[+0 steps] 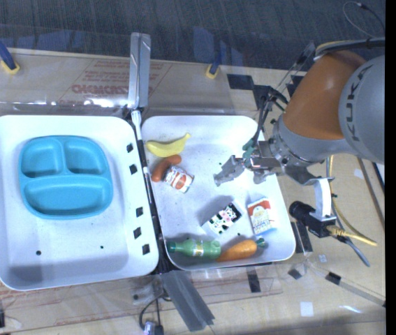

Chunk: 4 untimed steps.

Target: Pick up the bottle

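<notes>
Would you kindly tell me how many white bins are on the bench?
2. Left bin holds a blue tray; right bin holds the bottle.

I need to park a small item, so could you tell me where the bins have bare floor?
Left bin: bare strip below the blue tray. Right bin: bare middle, between can and claw. Crowded along the near wall, by the bottle and carrot.

- The grey arm (365, 110) carries large dark letters along its casing at the right edge; "KU" reads clearly, the rest is cut off.
- A clear sheet (100, 82) on the desk behind the bins bears reddish printed lines, upside down and too blurred to read.
- The small carton (260, 216) shows red-and-white print, illegible.
</notes>
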Tool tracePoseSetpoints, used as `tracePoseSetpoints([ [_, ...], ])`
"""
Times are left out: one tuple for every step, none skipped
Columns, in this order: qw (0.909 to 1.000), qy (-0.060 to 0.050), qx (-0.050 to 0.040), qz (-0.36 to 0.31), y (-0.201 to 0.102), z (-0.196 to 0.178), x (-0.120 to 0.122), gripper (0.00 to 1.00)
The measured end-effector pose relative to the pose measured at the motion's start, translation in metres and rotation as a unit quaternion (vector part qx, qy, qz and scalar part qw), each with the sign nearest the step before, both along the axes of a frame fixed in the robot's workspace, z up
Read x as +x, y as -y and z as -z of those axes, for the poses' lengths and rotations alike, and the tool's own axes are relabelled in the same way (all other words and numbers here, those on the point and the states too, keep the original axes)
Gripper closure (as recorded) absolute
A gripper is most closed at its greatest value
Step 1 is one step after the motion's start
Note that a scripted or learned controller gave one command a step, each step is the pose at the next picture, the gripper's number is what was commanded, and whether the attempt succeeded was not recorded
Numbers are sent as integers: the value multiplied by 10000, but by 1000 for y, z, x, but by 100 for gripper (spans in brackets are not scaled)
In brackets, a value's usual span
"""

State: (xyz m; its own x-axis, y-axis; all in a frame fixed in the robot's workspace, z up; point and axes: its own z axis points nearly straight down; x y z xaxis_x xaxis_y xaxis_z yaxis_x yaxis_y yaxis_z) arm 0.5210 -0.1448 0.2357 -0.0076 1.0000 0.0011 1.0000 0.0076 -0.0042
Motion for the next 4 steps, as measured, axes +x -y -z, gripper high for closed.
tracePoseSetpoints([
  [9829,20,-6,-1841,-13,-30,40,0],
  [9944,0,-1,-1059,-71,45,20,0],
  [9683,10,9,-2500,-7,145,-24,0],
  [9682,11,8,-2501,-7,145,-24,0],
])
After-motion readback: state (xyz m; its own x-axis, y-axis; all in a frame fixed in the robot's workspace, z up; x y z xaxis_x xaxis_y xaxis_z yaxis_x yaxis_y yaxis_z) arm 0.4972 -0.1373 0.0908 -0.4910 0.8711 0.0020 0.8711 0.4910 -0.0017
